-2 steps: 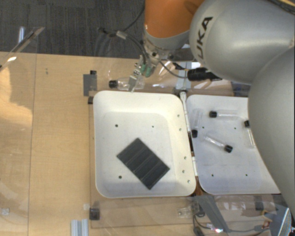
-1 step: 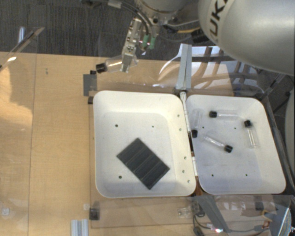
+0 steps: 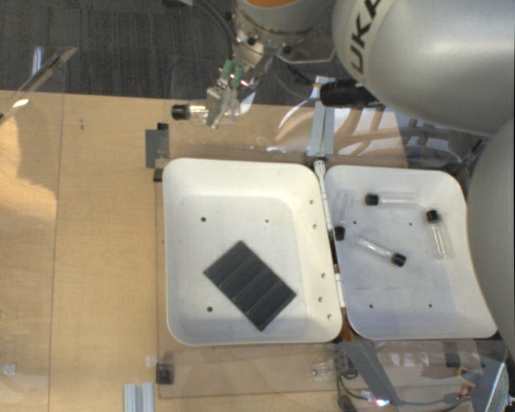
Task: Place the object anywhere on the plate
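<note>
**Hovering past the far edge of the left bin**

Looking down from the fixed camera, the grey arm (image 3: 418, 56) sweeps in from the right across the top of the picture, its orange band (image 3: 269, 4) just visible at the far edge. The gripper (image 3: 217, 113) hangs over the wooden bench (image 3: 80, 241), beyond the far rim of the left bin (image 3: 181, 241). Something small and clear with a dark cap (image 3: 183, 111) shows right at the fingertips, but whether the fingers are clamped on it or spread apart cannot be told from this angle.

Inside the left bin lies a dark ribbed plate (image 3: 249, 285), flat and turned diagonally, nearer the near wall than the far one. Nothing rests on its surface.

The right bin (image 3: 475, 314) sits just beside the left one, their rims nearly touching. In it lie several clear vials with black caps: one (image 3: 390, 199) toward the far side, one (image 3: 436, 233) near the right wall, one (image 3: 381, 250) around the middle, and another (image 3: 341, 216) close to the left wall.
</note>
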Motion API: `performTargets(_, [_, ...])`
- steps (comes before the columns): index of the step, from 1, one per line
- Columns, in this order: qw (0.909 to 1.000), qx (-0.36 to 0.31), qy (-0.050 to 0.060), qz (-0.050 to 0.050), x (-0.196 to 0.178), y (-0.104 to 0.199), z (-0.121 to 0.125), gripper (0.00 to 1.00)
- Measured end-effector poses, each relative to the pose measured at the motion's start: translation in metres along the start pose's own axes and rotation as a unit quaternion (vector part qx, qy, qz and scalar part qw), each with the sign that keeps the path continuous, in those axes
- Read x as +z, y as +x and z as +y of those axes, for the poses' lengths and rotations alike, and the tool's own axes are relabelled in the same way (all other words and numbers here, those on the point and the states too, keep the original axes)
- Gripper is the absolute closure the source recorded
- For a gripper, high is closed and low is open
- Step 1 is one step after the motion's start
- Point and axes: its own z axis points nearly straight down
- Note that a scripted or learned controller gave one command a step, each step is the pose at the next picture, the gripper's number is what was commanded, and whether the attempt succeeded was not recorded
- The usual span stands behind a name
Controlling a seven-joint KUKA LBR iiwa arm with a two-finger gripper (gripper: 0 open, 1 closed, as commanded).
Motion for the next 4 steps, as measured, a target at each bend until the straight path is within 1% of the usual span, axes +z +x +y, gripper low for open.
performTargets(1, [0.9580, 0.287, 0.002, 0.001, 0.109, 0.018, -0.012, 1.00])
performTargets(2, [0.9838, 0.179, -0.001, -0.001, 0.019, -0.025, -0.004, 1.00])
performTargets(3, [0.8975, 0.441, 0.003, 0.001, 0.080, 0.041, -0.042, 1.00])
performTargets(4, [0.8976, 0.441, 0.003, 0.001, 0.080, 0.040, -0.042, 0.00])
